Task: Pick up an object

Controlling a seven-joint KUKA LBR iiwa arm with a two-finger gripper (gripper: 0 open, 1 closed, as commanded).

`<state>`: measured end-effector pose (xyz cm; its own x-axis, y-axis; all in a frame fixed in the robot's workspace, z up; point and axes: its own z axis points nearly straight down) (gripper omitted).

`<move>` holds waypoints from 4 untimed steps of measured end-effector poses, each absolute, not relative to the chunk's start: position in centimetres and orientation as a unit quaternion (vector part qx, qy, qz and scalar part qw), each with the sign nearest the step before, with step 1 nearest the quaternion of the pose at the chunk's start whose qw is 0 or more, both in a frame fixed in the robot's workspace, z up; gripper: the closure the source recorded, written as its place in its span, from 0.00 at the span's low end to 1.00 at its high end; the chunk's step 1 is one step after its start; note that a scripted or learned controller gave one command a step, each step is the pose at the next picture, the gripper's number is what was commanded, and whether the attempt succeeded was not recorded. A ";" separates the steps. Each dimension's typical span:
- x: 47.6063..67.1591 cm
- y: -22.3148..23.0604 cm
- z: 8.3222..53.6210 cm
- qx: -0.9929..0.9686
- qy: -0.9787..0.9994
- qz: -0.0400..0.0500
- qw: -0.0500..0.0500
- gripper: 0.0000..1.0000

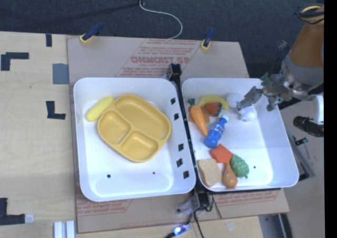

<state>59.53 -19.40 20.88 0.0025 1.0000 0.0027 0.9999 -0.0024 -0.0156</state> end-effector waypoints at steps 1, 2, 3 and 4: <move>59.8 -19.3 21.8 -0.707 -0.708 0.001 0.001 0.00; 59.6 -18.8 17.3 -0.706 -0.708 0.002 0.002 0.00; 59.1 -19.1 12.8 -0.707 -0.708 0.002 0.001 0.00; 59.1 -19.0 8.2 -0.706 -0.708 0.001 0.000 0.00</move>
